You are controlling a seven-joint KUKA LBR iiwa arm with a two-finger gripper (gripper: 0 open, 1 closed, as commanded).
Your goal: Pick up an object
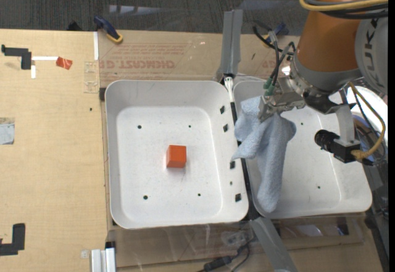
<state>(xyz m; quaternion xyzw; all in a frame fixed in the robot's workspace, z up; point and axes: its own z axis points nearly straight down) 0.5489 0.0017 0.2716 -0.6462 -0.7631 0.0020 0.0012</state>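
Left: bare tan table (49, 160), a few black marks and a small red tag (63, 63) near the far edge, well apart from the bins. Blue-and-yellow clamp (108, 29) at the far edge, likely pinning the cardboard sheet (160, 58) under the bins.

Left bin (123, 203): orange block (176, 156) sitting flat near the middle, alone, clear of every wall. Untouched, easy target but not the one in hand.

Between bins: grey rail (231, 36) running away from camera along the shared edge.

Right bin (345, 203): pale blue cloth (265, 153) hanging in a long drape from a bunched top, lower part trailing down to the bin's near-left corner, one fold spilling left over the shared rim. Bunched top sits high, right at the end effector (276, 106), so looks lifted by that point, the rest dangling under own weight. Lower end seems in contact with the bin floor; not sure.

End effector above the right bin's far-left part, pointing down-left, under the orange wrist dome (339, 18). Fingers close together, pinched on the cloth's top bunch; cloth visible between and below the tips. Judged: lift under way, cloth not fully clear. Risk: thin pinch, slip likely.

Black camera-like part (330, 140) and cables on the arm's right side, hanging over the bin.
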